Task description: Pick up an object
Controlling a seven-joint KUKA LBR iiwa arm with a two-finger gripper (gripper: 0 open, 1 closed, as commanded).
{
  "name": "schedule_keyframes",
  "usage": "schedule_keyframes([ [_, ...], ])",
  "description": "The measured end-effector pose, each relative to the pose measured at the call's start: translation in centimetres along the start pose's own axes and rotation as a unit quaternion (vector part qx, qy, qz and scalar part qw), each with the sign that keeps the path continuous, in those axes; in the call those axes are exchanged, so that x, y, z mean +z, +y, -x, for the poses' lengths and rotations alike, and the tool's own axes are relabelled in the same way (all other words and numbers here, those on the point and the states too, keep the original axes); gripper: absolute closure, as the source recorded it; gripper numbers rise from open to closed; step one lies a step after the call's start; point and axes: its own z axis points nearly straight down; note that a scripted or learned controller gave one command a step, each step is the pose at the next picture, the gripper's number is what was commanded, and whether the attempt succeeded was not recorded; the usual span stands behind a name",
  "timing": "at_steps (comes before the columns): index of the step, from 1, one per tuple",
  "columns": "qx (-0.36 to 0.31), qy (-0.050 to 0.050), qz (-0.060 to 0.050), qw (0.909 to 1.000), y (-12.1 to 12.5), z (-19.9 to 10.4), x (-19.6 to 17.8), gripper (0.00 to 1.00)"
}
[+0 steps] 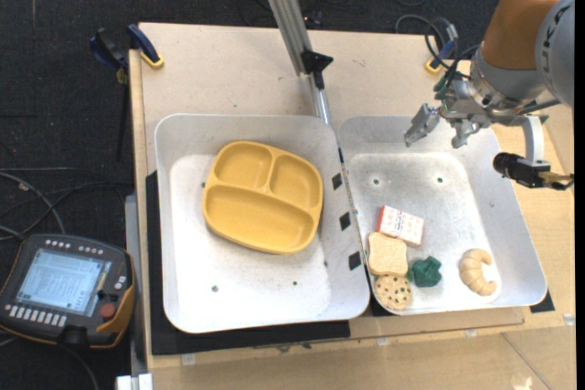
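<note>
My gripper (441, 129) hangs open over the far edge of the right bin (439, 173), with nothing between its fingers. Well below it, in the bin's near part, lie a small red and white box (401, 224), a slice of toast (388, 255), a cookie (394, 290), a green broccoli piece (425, 270) and a croissant (479, 272). All of these sit apart from the gripper.
A yellow divided plate (264, 195) lies in the left bin (183, 288). A slanted metal pole (285, 0) runs from the top down to the seam between the bins. A teach pendant (64, 288) rests at the lower left, off the bench.
</note>
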Motion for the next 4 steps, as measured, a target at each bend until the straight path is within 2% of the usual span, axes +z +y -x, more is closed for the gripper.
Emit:
schedule_keyframes([
  [1,0.0,0.0,0.0,1.0,0.0,0.0,0.0,0.0],
  [2,0.0,0.0,-0.003,1.0,0.2,-0.5,6.3,0.0],
  [3,0.0,0.0,-0.002,1.0,0.1,-0.6,10.8,0.0],
  [4,-0.001,-0.001,0.002,1.0,0.3,-0.6,9.4,1.0],
])
